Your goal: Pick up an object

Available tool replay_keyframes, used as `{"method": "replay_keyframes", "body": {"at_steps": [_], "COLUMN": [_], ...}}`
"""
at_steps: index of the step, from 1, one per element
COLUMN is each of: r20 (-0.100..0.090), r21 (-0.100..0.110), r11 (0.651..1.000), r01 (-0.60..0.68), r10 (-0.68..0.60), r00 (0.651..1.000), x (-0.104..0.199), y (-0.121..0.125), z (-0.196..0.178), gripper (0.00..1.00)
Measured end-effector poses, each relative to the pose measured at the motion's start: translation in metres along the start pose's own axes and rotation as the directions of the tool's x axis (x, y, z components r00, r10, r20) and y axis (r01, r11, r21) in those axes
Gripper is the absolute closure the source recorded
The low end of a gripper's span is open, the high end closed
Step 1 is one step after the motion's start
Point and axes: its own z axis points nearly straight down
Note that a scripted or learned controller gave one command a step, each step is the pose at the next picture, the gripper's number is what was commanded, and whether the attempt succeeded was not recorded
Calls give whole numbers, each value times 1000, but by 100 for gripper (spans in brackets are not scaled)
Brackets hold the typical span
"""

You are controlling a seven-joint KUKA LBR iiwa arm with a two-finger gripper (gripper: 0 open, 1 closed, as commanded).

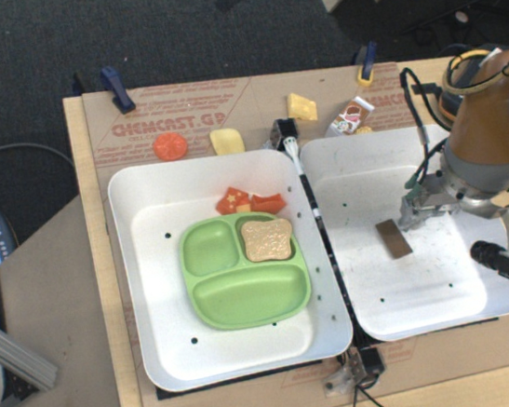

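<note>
Writing: red print on the cardboard sheet [222, 108] under the bins reads roughly "CHEMCAST", repeated along its far edge; smaller lines below it are too fine to read. A small red-and-white packet [351, 117] lies on the cardboard beyond the right bin's far-left corner; its label cannot be read.

Arm: grey and orange arm [493, 131] reaches in over the right bin's [438, 308] right side, wrist bent down toward the bin floor. The gripper [413, 213] sits low near the bin's centre, just right of a flat dark brown rectangular piece [392, 239] lying on the bin floor. The piece looks apart from the gripper, or at most at its edge; not between the fingers. Cannot tell whether the gripper is spread or closed from this angle.

Shapes and materials: left bin [154, 287], white, shallow, rounded corners, holds a green three-compartment plastic tray [240, 299] at its centre. A tan, speckled toast-shaped piece [268, 240] lies in the tray's far-right compartment. Red irregular pieces [250, 201] lie on the bin floor just beyond the tray's far edge.

On the cardboard along the far edge: an orange-red disc [170, 147], a pale yellow rounded block [226, 142], a yellow wedge [302, 106]. Two blue clamps [116, 88] grip the far edge of the sheet.
</note>
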Motion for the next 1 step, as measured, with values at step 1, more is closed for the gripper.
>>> {"method": "replay_keyframes", "body": {"at_steps": [1], "r20": [-1], "r21": [1], "r11": [1000], "r01": [0], "r10": [0], "r00": [1000], "x": [0], "y": [0], "z": [1], "gripper": [0]}}
